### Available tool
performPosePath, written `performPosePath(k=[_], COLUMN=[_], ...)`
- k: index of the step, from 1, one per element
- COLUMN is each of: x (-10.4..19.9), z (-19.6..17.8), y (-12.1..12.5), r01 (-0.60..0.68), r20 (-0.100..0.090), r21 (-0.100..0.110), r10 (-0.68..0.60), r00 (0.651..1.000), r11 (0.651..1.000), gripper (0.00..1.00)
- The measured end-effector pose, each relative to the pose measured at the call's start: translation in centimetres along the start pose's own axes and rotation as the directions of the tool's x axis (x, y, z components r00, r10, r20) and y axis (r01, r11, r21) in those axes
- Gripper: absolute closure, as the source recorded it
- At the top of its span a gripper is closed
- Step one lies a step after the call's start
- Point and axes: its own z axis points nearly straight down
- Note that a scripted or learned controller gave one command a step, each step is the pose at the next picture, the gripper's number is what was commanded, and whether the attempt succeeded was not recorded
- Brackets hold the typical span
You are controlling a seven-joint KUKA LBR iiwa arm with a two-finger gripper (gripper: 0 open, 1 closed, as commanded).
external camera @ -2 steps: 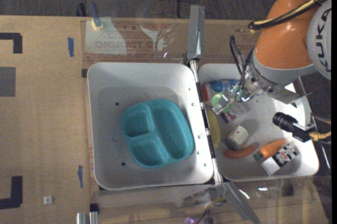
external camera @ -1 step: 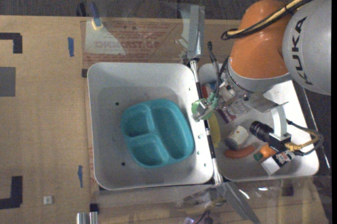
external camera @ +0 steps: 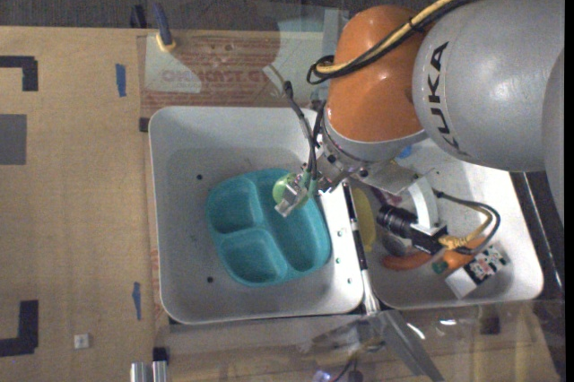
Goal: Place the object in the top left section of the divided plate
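While the grey arm (external camera: 484,57) with its orange band (external camera: 377,75) reaches across the right bin (external camera: 525,277), the pincer (external camera: 289,196) hangs over the teal divided plate (external camera: 267,232) in the left bin (external camera: 179,192). A small pale green object (external camera: 289,187) sits right at the pincer's tip, over the plate's edge nearest the right bin, above the section toward the desk's far edge; whether the pincer is gripping it or how wide it is parted cannot be told. The plate lies near the middle of its bin, tilted slightly. In the right bin lie a yellow item (external camera: 361,214), an orange item (external camera: 408,261) and a small white box (external camera: 480,268), partly hidden by the arm. Blue tape (external camera: 120,80) marks the desk's bare wooden surface (external camera: 72,192).
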Motion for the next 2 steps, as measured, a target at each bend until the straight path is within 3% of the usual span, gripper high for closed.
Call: performPosePath(k=[1,2], x=[4.6,-0.7], z=[-0.7,3.8], y=[1.2,-7.0], r01=[0.191,0.283], r20=[-0.001,0.000], r21=[0.000,0.000], r10=[-0.191,-0.283], r00=[0.982,0.959], r11=[0.982,0.959], gripper=[1.00,1.00])
